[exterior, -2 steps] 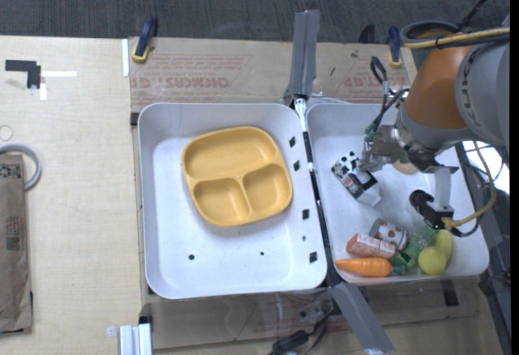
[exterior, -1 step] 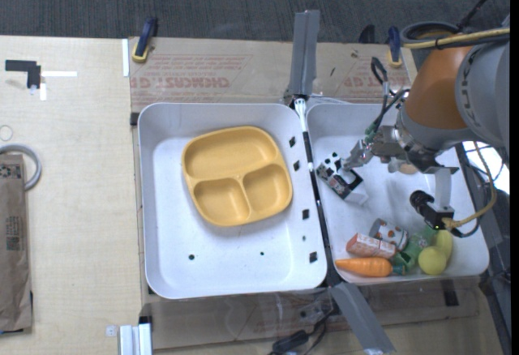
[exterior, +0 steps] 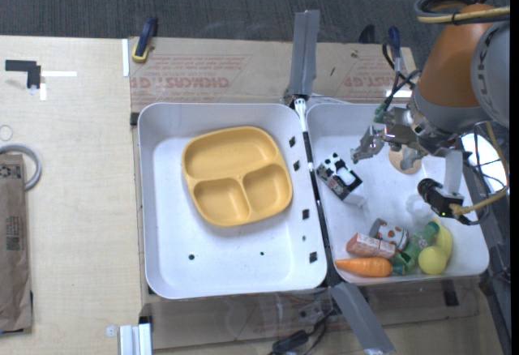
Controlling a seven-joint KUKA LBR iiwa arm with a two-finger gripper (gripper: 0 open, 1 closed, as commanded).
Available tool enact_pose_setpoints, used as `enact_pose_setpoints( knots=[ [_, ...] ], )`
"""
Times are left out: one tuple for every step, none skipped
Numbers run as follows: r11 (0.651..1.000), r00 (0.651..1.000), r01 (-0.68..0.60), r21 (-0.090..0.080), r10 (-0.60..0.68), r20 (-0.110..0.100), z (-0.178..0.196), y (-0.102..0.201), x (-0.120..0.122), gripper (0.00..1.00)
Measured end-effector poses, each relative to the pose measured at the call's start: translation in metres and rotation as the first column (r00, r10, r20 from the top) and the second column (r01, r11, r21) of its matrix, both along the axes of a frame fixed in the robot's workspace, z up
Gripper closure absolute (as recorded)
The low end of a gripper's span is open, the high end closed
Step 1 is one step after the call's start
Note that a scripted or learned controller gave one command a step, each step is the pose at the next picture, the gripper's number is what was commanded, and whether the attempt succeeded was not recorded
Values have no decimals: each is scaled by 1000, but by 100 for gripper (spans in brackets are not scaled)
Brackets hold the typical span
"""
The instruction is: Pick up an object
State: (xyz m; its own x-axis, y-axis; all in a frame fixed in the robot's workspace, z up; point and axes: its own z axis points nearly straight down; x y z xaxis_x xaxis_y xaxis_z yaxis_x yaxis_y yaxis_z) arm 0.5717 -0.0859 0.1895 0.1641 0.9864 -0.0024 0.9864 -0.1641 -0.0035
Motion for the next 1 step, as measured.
enact_pose_setpoints(
  knots=[
    [916,916,-401,1,401,1,0,12,42,0]
  ],
)
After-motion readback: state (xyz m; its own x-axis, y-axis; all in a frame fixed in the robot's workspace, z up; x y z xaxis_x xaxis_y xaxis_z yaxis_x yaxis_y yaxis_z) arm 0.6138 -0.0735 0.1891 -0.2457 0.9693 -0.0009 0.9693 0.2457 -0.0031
